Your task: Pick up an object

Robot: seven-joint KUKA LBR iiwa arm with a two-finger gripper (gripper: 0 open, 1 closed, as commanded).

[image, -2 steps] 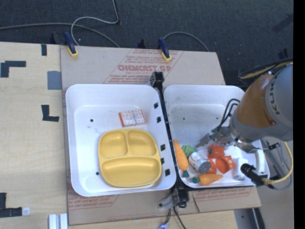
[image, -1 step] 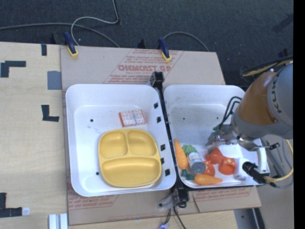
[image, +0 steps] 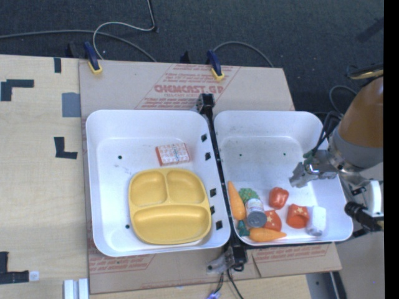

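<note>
Over on the right bin (image: 274, 120), the gripper (image: 305, 173) hangs just above the floor near the right wall, and honestly I can't tell how it's set. Nothing is visibly caught in it. Toys sit bunched along the front: two carrots (image: 235, 200) (image: 267, 234), a small can (image: 255, 216), red pepper pieces (image: 278, 197) (image: 298, 215), something white (image: 317, 219). Left bin (image: 100, 167) has a yellow divided plate (image: 169, 205) and a small patterned block (image: 173, 154) behind it.

Blue clamps (image: 93, 58) on cardboard sheet (image: 249, 89)
</note>
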